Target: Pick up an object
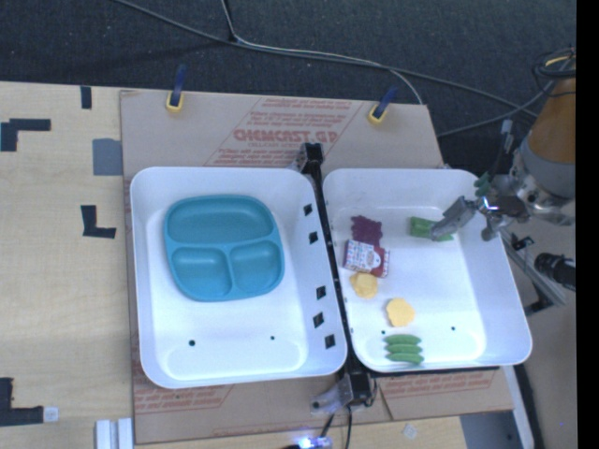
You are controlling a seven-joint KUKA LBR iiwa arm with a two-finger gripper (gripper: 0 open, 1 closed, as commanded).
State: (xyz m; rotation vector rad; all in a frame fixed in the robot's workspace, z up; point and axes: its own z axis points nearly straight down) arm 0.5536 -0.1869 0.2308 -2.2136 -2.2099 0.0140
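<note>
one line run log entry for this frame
gripper: at green block, right bin | grasp: unclear | left bin: blue tray

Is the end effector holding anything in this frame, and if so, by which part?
Cannot be told. The end effector is right at the green block in the right bin, but no grip on it is visible.

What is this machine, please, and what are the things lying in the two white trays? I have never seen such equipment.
It is a robot arm, grey with an orange band, photographed by one camera above the bench, looking down at a slant. Its tool is low over a green piece in the right bin; whether it holds that piece is unclear. That bin also contains a dark red item, a small packet, two yellow pieces and green pods. The left bin holds a blue divided plate.
</note>
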